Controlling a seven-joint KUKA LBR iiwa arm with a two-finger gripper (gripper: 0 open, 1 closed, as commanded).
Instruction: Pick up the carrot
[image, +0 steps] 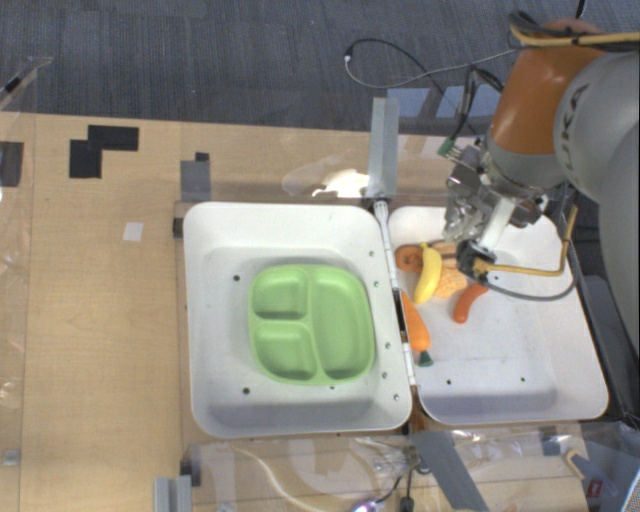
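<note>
The carrot (414, 325) lies in the right bin (520, 372), against its left wall, apart from the pincer (468, 240) hanging above the bin's far end. The carrot's length follows that wall, with the green end toward the table's near edge. I cannot tell whether the pincer is apart or together.

Left white bin (200, 300): green three-compartment plate (310, 322) lying flat, roughly centred.
Right white bin (520, 350): yellow banana (428, 275) toward far-left corner, touching round orange-brown fruit (407, 258) on its left and pale orange item (452, 283) on its right. Red-orange oblong piece (468, 303) just beside that cluster.
Pale wooden surface (90, 320): black patches (100, 148) at far left. Grey post (383, 140) upright behind junction of bins.
</note>
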